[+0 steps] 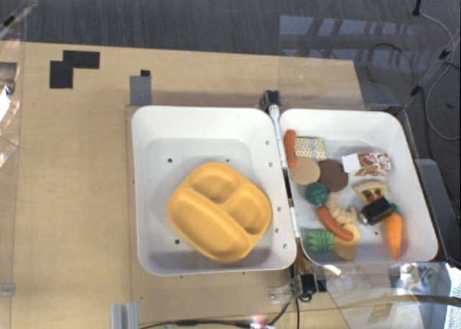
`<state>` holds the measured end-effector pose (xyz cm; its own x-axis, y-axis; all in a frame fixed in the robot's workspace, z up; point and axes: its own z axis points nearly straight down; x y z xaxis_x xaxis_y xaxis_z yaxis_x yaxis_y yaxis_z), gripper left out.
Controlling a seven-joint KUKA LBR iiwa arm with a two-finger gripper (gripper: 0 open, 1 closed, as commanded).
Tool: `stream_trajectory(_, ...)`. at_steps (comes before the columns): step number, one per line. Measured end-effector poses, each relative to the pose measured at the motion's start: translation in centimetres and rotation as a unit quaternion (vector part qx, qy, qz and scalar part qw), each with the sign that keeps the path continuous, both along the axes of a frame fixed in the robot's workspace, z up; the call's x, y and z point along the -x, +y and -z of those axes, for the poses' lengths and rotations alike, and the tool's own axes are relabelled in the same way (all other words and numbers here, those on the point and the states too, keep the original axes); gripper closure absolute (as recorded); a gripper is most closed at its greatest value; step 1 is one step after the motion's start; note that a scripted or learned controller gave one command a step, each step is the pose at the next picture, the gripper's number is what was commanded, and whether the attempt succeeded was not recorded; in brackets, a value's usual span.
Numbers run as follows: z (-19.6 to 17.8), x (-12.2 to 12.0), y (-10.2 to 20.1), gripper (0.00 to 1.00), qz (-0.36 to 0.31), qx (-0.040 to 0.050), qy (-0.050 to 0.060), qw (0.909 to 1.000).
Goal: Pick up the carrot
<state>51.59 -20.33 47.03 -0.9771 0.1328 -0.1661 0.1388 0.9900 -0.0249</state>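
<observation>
Carrot [393, 232] lies in the right bin [410, 147], close to that bin's near right corner, its pointed tip toward the near wall and its green top touching a small black block [376, 211] just above it. Taking the carrot as the landmark, everything else in the bin sits to its left or beyond it. Immediately left of the carrot, across a bare strip of white floor, an orange sausage-like toy [336, 222] lies at a slant, with a pale yellow piece [347, 247] beneath its lower end and a green leafy toy [319, 240] further left against the bin's near left corner. Beyond the carrot, past the black block, rests a cream-coloured slice [369, 191], and further back a white packet with brown print [367, 163]. Left of that packet, two round discs touch each other, one dark brown [333, 174] and one tan [304, 171], with a dark teal lump [316, 193] just below them. A patterned cracker-like square [310, 148] lies behind the tan disc, and a long red-orange sausage [290, 147] runs along the bin's left wall.

Well to the carrot's left, the left bin [148, 176] holds a yellow divided plate [219, 210], tilted across the bin's middle. Both bins sit on the wooden tabletop [65, 198].

The state of the pincer cannot be told.
</observation>
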Motion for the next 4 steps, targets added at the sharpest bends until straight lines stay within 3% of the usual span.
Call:
stream_trajectory(1,-0.2,2.6,-0.3,1.0,-0.237,0.0028,0.071,0.969)
stream_trajectory(2,-0.2,2.6,-0.3,0.0,-0.236,0.0022,0.072,0.969)
stream_trajectory(3,5.2,-1.5,-0.1,0.0,-0.402,0.0134,0.077,0.9123)
stream_trajectory(4,-1.3,0.5,-0.2,0.0,-0.522,0.0324,0.069,0.8496)
